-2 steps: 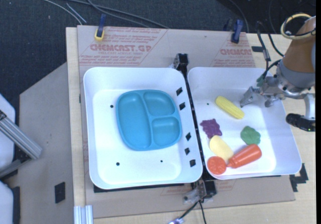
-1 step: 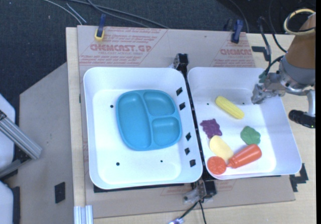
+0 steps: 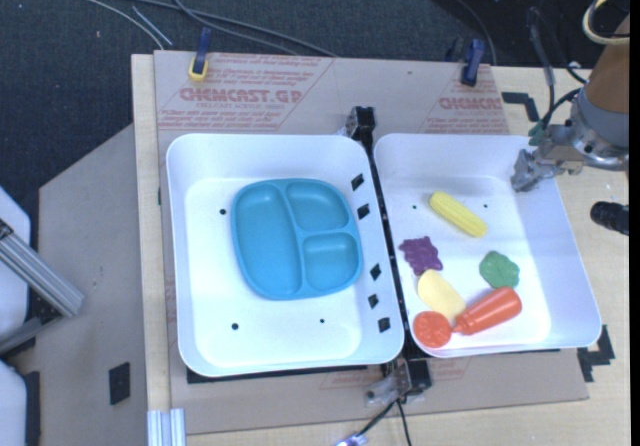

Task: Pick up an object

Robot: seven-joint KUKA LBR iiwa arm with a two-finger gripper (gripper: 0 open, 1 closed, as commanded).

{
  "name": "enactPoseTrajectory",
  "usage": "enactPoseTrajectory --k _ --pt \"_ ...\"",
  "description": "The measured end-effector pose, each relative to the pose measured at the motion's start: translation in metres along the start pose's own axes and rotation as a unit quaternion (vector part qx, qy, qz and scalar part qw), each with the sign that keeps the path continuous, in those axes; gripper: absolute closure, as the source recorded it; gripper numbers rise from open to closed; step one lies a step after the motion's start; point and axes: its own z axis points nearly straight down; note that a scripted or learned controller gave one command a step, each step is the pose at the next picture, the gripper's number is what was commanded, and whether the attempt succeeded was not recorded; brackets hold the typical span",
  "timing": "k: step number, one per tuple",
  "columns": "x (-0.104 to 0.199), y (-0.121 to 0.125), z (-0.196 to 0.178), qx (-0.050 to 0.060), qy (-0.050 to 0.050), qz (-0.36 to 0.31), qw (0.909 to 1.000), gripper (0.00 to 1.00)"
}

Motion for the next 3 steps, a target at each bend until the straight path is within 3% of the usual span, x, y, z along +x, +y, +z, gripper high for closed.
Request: enactPoseTrajectory --k 1,2,3 --pt "0.0 0.002 -0.042 0.0 0.0 0.0 1.0 1.0" --pt "0.058 0.006 -0.053 0.003 0.002 -0.003 1.0 1.0" --pt "0.114 0.025 -0.054 0.002 0.002 -0.003 1.0 1.0"
